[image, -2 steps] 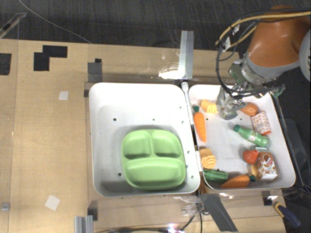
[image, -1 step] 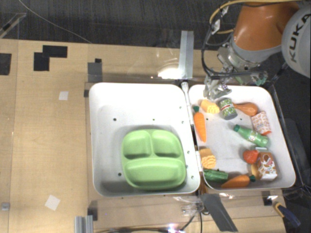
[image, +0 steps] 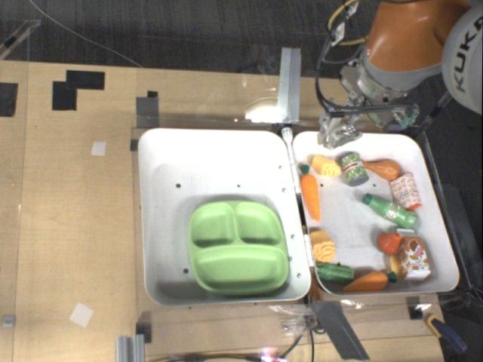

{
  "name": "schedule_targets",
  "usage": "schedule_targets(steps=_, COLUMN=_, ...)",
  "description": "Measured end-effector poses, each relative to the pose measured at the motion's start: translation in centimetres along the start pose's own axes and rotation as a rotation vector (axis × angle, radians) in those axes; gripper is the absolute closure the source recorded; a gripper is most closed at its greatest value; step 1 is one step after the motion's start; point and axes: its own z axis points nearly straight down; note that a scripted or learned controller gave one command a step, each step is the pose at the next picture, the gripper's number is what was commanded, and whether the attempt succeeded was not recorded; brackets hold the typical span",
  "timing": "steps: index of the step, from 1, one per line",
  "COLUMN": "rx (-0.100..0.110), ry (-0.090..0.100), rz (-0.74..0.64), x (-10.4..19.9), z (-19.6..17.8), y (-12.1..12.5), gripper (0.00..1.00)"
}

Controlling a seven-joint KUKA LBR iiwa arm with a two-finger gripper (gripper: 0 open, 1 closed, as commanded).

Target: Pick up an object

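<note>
Toy foods crowd the right bin (image: 430, 173): a small can (image: 352, 167), a carrot (image: 310, 195) and a green bottle (image: 389, 210); the tool (image: 337, 133) hangs above that bin's upper left rim, near the can, its grip state unclear; a green tray (image: 238, 246) lies in the left bin (image: 162, 202) on the counter (image: 68, 225).

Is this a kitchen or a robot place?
Probably a robot lab, not a kitchen. A robot arm hangs over two white bins on a wooden bench, and the food, like the carrot, looks like toys.
</note>
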Motion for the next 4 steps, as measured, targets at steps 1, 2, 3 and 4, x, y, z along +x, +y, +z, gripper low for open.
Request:
schedule_targets(steps=1, rx=0.005, ry=-0.012, rz=-0.001, x=-0.3, z=-1.4, y=0.0, gripper=1.00)
schedule_targets(steps=2, rx=-0.009, ry=0.017, rz=-0.227, x=4.0, z=5.0, y=-5.5, gripper=1.00)
schedule_targets(steps=3, rx=-0.002, ry=0.011, rz=0.081, x=2.3, z=-2.5, y=-3.4, gripper=1.00)
schedule_targets(steps=4, rx=-0.008, ry=0.026, rz=0.048, x=15.6, z=5.7, y=-6.6, gripper=1.00)
